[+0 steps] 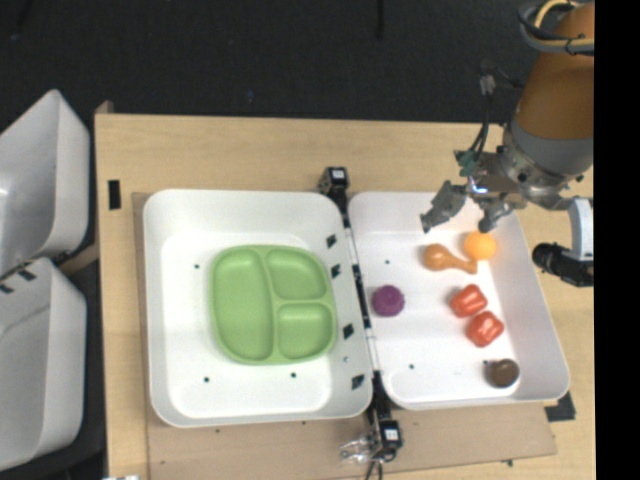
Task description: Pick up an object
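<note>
My gripper [468, 209] hangs over the back of the right bin [400, 358] with its two dark fingers spread apart and nothing between them. Just below it lie an orange ball [481, 246] and an orange-brown gourd-shaped piece [444, 259]. Further toward the front sit two red pieces [467, 300] [484, 328], a purple lump [387, 300] near the bin's left wall, and a brown round piece [501, 372] at the front right corner.
The left bin [180, 368] holds a green divided plate [272, 303]. A black clip [334, 179] sits at the back where the bins meet. The arm's grey and orange body [552, 98] rises at the right.
</note>
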Action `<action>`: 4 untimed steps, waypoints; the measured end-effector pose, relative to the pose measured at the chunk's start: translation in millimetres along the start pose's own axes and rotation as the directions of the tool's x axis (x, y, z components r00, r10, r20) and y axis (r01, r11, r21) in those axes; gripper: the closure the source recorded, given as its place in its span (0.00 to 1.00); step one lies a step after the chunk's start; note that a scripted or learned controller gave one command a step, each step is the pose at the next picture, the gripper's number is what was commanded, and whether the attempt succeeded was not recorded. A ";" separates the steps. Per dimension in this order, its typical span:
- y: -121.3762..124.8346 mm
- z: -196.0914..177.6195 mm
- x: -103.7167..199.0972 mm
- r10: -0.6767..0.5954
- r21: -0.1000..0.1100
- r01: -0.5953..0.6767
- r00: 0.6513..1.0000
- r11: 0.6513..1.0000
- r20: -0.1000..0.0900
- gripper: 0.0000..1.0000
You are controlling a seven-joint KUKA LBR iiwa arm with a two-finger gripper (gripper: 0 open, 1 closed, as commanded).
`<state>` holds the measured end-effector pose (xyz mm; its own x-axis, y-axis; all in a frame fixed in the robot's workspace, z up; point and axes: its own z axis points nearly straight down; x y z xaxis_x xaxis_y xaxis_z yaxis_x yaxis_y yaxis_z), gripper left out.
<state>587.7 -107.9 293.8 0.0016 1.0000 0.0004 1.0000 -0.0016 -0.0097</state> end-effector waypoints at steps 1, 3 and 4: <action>1.4 -5.0 0.2 -0.001 -0.009 0.001 1.000 1.000 0.000 0.00; 10.1 112.6 4.8 0.001 -0.004 -0.001 1.000 1.000 0.001 0.00; 2.2 173.7 -0.3 0.000 -0.003 0.000 1.000 1.000 0.001 0.00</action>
<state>588.1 -108.2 120.1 0.0013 1.0000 -0.0007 1.0000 -0.0013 -0.0071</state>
